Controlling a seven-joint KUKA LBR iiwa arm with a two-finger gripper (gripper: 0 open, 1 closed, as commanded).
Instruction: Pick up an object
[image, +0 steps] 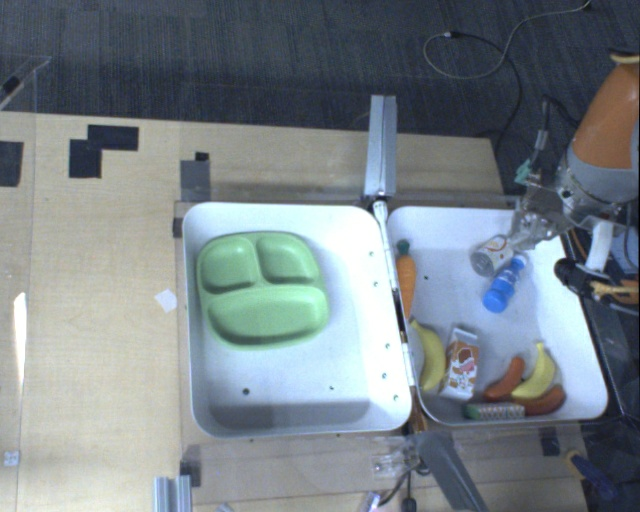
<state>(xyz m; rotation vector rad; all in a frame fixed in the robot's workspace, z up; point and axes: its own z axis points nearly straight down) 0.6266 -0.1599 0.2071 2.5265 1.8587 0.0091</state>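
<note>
Camera view, right bin (585, 345): gripper (528, 228) low at the far right corner, finger spread impossible to tell, nothing visibly gripped; silver can (489, 254) just beside it, blue bottle (503, 285), carrot (405, 283), bananas (431, 356), and carton (461, 364) all resting on the floor, so pick judged not yet made.

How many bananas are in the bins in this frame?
2, both in the right bin: one banana by its left wall near the juice carton, another banana near the front right corner. None seems hidden.
</note>
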